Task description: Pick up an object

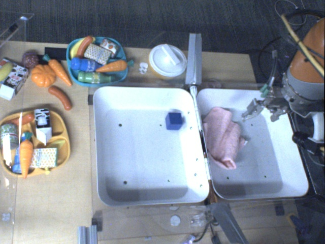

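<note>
Pink cloth (222,137), right bin (284,184), frame centre-right: likely soft, light, limp, best pinched at a raised fold; claw (252,109) hovers just beside it at upper right, empty, finger state unclear.

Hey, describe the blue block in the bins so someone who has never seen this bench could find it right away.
Start at the two shallow white bins side by side; take the left bin, the one farther from the arm. The blue block sits on its floor near the upper right corner, close to the divider. It is small, dark blue and boxy, unlike the soft pink cloth crumpled in the right bin.
</note>
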`<state>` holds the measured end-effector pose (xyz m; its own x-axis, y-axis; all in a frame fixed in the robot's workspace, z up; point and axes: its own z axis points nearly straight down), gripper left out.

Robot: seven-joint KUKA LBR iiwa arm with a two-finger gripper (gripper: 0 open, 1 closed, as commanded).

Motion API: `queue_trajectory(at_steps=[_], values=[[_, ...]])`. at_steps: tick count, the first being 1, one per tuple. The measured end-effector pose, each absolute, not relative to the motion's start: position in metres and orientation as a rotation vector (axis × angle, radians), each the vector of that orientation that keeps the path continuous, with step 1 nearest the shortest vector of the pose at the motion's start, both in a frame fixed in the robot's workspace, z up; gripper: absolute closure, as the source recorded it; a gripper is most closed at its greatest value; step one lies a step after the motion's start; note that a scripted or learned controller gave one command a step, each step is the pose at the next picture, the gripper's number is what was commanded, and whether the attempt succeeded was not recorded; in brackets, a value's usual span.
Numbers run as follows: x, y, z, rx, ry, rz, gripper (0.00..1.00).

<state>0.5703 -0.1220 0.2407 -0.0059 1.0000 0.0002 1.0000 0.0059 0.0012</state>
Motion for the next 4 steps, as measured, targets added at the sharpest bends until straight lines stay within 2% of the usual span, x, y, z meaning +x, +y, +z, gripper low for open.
queue_trajectory(at_steps=[1, 2, 3, 4], values=[[0.588, -0.101, 0.154, 2.124, 2.315, 0.0, 0.0], [0.585, -0.113, 0.092, 2.017, 2.392, 0.016, 0.0], [0.629, -0.12, 0.091, 1.95, 2.447, 0.014, 0.0], [0.605, -0.134, 0.091, 1.953, 2.444, 0.014, 0.0]])
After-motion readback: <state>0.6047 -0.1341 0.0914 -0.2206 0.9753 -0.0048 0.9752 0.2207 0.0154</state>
